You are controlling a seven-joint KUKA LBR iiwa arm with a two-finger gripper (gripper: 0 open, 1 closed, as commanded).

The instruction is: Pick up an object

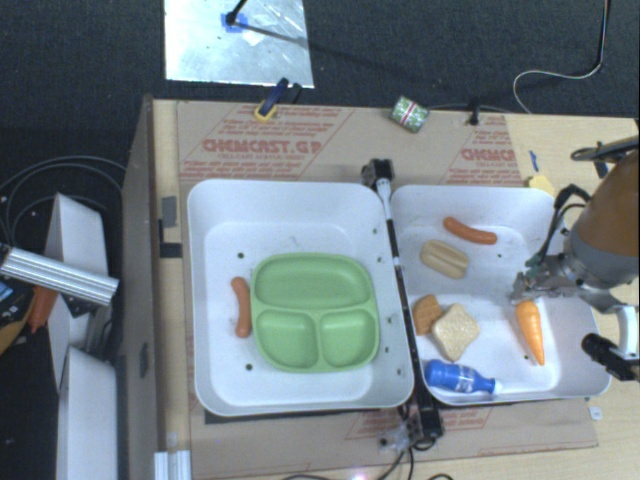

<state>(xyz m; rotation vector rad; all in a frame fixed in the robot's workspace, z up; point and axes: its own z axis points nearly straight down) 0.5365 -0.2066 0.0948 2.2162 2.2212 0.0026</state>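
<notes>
My gripper (pixel 530 286) sits low at the right bin's (pixel 505 200) right side; can't tell its state from here. Carrot (pixel 530 331) lies just below it, tip pointing toward the near wall. Left of that I see bread slice (pixel 455 330), a brown nugget (pixel 427 313), bun (pixel 444 259), sausage (pixel 470 231), blue bottle (pixel 458 377). Left bin (pixel 290 196) holds a green divided plate (pixel 316 309) and another sausage (pixel 241 307) just beside it.
</notes>
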